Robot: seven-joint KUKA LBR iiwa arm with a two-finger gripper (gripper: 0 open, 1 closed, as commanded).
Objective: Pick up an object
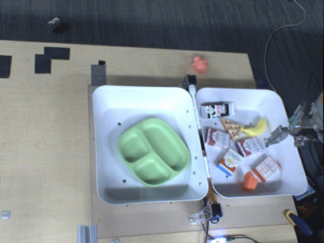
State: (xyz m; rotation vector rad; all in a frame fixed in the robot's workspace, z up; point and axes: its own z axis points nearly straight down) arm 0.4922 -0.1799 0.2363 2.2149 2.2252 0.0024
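Objects fill the right bin [283, 110]: a banana [255, 128] beside a waffle-patterned wedge [232, 127], a dark carton [216, 110] near the far wall, several small printed cartons [251, 146] scattered across the middle, and an orange piece [250, 181] near the front wall. The gripper [277, 135] sits at that bin's right side, low over the cartons (whether its jaws are open or closed cannot be told from this angle), and nothing is seen between them. The left bin [104, 135] holds a green divided plate [153, 150]. A pink ball [200, 64] lies on the bench [45, 151] behind the bins.
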